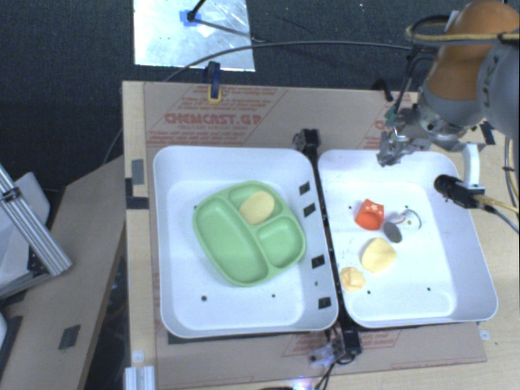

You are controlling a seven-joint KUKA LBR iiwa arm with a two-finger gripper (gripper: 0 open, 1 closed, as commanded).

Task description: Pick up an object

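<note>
Claw (pixel 393 149) at upper edge of right bin (pixel 463 299), finger state cannot be told, nothing visibly held | red object (pixel 370 214) lies lower-left of claw, mid-bin | yellow pieces (pixel 378 255) farther down-frame.

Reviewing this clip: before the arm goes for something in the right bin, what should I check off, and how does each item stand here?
1. Objects in the right bin: ok; red block, grey pebble, yellow lump and small yellow piece lie there.
2. End effector above a target: not ok; it sits over the bin's far rim, away from the objects.
3. Nothing held already: cannot tell; too small to see.
4. Target stands alone: not ok for the pebble, close between block and lump; ok for the small yellow piece.
5. Green tray out of the way: ok; it lies in the left bin.
</note>
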